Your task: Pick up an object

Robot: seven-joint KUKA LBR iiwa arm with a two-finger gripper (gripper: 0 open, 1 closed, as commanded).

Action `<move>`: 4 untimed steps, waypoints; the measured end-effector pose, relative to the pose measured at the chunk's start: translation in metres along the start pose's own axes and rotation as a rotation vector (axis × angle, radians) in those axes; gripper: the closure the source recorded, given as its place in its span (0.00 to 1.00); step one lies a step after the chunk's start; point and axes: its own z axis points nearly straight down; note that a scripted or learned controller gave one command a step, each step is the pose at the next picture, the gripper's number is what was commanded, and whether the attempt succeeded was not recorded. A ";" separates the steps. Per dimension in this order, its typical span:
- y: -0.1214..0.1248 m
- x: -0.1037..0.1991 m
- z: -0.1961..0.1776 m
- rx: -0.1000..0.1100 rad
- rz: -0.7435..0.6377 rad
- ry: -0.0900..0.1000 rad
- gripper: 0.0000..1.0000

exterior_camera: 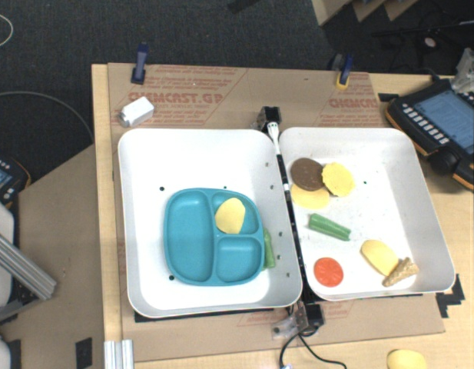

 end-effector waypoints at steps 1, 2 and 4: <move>0.010 0.055 -0.144 -0.013 -0.011 0.001 1.00; -0.028 0.000 -0.066 0.015 0.001 0.006 1.00; -0.024 0.003 -0.093 -0.002 -0.006 -0.002 1.00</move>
